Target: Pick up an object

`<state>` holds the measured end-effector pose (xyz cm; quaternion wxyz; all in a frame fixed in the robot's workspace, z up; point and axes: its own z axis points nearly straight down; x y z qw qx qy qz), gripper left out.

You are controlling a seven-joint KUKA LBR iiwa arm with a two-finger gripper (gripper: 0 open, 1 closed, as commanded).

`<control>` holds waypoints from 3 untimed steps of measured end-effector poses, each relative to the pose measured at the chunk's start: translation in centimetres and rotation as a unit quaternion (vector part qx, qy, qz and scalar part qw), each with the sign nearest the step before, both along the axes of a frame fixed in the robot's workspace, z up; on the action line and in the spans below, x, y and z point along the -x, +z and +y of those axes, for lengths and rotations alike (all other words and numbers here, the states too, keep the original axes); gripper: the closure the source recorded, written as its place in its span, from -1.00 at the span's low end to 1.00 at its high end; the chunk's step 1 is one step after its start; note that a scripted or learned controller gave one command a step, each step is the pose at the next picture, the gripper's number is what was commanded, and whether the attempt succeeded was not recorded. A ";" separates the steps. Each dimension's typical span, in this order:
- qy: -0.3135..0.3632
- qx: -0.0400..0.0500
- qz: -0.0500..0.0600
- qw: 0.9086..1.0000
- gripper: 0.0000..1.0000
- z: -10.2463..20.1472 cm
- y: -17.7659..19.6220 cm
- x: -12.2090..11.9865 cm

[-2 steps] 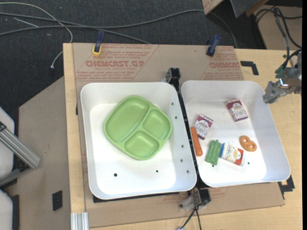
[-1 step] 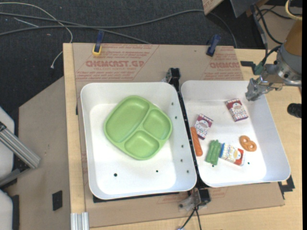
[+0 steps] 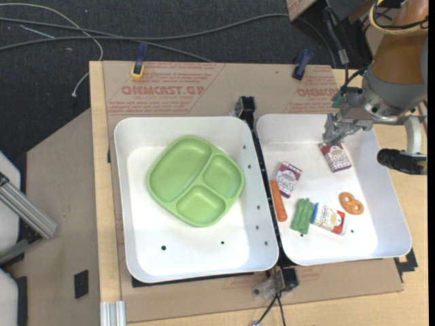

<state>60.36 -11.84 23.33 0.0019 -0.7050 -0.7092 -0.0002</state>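
Observation:
My gripper hangs over the back of the right bin, its tip just above and left of a small red-and-white carton. A second small carton with a purple label lies near the bin's left side. An orange carrot rests along the left wall. A green item lies beside a white-and-red packet. An orange pretzel sits toward the right.
The left bin holds a green divided plate. Both bins sit on a cardboard sheet held by blue clamps. A black clip joins the bins at the back. Cables run across the dark floor behind.

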 end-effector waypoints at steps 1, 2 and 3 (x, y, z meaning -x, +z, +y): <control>0.000 0.000 0.000 1.000 1.00 5.6 -1.2 -0.5; 0.000 0.000 0.000 1.000 1.00 10.8 -1.9 -0.5; 0.000 0.001 -0.002 1.000 1.00 16.0 -2.5 -1.3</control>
